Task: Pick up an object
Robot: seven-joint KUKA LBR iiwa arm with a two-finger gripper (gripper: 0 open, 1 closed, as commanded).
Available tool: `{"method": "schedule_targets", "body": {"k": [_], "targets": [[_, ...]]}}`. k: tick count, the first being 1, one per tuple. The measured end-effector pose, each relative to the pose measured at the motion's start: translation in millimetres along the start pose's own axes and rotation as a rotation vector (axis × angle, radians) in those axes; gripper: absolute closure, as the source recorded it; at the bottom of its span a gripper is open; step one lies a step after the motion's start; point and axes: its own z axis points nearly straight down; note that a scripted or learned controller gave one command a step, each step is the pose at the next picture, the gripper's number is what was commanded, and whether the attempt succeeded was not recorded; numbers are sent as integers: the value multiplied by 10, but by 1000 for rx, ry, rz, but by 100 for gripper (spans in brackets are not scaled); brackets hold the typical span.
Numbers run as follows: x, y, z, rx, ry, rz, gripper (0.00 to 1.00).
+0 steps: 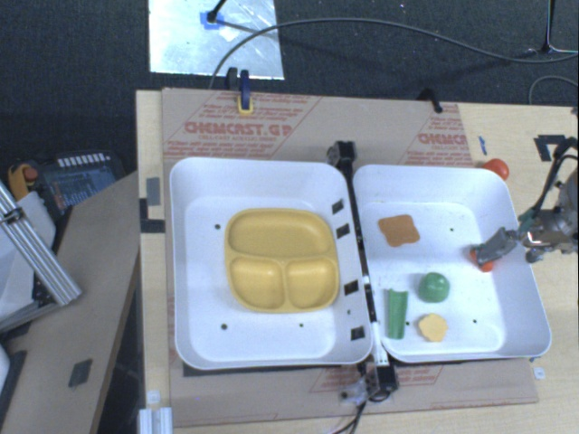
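The gripper (493, 247) hung over the right bin's (520, 333) far edge, approach only just begun; I couldn't tell how it was set. The green ball (434, 287) (nearest pick, I'd judge) sat mid-bin, so the arm needed to reach inward and drop.

My arm (563, 215) is cut off by the picture's edge, just beyond the right bin (520, 283). At that bin's right rim my tool (493, 247) blurs against a small orange-red thing (484, 259); I cannot tell whether it is gripped.
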Motion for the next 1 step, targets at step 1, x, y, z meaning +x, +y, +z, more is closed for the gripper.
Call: {"method": "schedule_targets", "body": {"k": [1], "targets": [[7, 27, -63, -12, -3, -4, 0]]}}
